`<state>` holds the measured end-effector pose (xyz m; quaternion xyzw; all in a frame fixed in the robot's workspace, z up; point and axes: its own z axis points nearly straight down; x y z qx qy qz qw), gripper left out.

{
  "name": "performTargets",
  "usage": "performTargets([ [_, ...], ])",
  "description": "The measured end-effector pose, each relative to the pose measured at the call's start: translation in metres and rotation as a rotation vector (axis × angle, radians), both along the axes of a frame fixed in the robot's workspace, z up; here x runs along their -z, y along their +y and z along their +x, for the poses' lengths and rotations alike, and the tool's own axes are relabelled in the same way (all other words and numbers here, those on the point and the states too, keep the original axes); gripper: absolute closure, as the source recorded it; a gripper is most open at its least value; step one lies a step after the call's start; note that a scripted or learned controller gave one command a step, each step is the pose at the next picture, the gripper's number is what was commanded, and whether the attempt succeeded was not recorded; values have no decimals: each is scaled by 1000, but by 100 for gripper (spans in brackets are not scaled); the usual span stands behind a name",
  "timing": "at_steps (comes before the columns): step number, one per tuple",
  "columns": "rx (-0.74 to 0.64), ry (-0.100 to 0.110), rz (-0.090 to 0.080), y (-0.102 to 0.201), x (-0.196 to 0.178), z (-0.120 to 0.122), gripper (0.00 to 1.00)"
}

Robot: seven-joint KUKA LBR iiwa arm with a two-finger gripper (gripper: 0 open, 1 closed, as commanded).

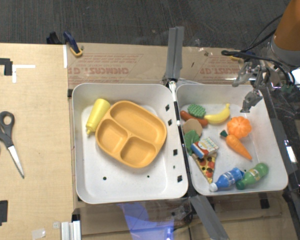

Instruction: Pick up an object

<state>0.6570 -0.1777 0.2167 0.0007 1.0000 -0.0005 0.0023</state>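
Blue bottle (226, 178) and green bottle (252, 174) sit at the right bin's (275, 184) front edge. Gripper (251, 100) hovers above the orange (239, 127), holding nothing. Honestly can't tell its jaw gap, too blurry.

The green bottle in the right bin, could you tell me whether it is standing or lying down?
Lying down: the green bottle rests lengthwise on the right bin floor, beside the blue bottle.

Two bins (80, 149), two bottles (227, 179) (both toys), one tray (131, 133).

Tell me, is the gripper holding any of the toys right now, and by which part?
Nothing is held. The gripper hangs above the right bin's far corner, with the orange lying just below it, untouched.
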Motion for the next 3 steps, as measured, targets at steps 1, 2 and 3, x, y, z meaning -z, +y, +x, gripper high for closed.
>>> performTargets([
  [1, 57, 1, 1, -10, 114, -27, 0],
  [2, 231, 1, 1, -21, 123, -68, 0],
  [3, 369, 3, 2, 20, 125, -140, 0],
])
